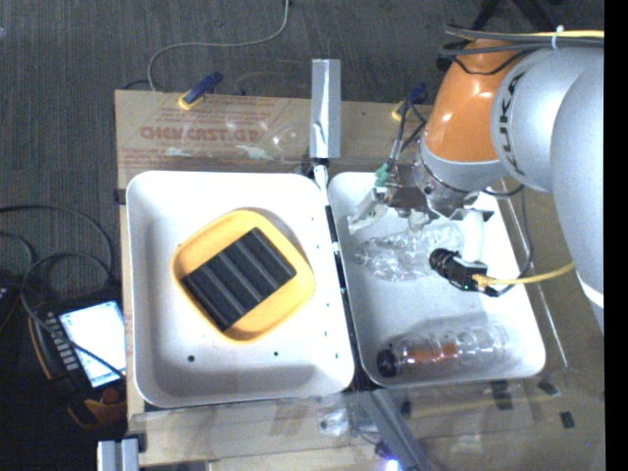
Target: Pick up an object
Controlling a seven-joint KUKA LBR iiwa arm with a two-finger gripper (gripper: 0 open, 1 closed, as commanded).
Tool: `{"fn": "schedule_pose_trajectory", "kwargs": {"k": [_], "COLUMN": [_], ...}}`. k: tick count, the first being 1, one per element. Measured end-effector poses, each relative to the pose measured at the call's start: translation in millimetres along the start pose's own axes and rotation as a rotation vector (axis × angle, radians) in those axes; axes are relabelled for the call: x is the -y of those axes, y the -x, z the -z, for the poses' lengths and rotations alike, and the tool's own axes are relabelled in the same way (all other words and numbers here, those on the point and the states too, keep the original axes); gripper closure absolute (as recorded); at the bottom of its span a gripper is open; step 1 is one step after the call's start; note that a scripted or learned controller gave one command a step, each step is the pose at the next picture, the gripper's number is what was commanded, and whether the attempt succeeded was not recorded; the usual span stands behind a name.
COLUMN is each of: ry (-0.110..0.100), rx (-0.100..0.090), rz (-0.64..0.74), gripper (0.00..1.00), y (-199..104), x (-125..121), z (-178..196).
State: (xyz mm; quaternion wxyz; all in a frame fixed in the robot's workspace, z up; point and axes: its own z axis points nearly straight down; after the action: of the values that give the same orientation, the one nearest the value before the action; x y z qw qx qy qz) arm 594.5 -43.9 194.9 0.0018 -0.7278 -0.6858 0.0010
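Grey arm's two-finger gripper hung low over the right white bin, at crumpled clear plastic wrap; grip state couldn't be told. Clear plastic bottle with dark cap lay near the front wall. Yellow tray with black ribbed insert sat in the left bin. Nothing visibly lifted; pick looked undone.

This is a robotics lab — not a home or shop. An industrial grey arm with an orange band works over a plywood surface carrying two shallow white bins, one directly under the gripper and one just to its left. Blue clamps pin the board up beyond the gripper, loose cables trail over dark carpet — and a handheld control pendant with a lit screen lies on the floor far left of the gripper, below it.
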Motion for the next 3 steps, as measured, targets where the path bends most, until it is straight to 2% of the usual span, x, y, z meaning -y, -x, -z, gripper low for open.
{"fn": "schedule_pose_trajectory", "kwargs": {"k": [1, 2, 3], "ry": [0.002, 0.022, 0.023], "rx": [0.0, 0.005, 0.01], "rz": [0.078, 0.199, 0.276], "gripper": [0.0, 0.0, 0.0], "y": [67.9, 87.4, 77.6], "x": [-14.8, 17.3, 30.1], "z": [-90.9, -102.9, -102.6]}}
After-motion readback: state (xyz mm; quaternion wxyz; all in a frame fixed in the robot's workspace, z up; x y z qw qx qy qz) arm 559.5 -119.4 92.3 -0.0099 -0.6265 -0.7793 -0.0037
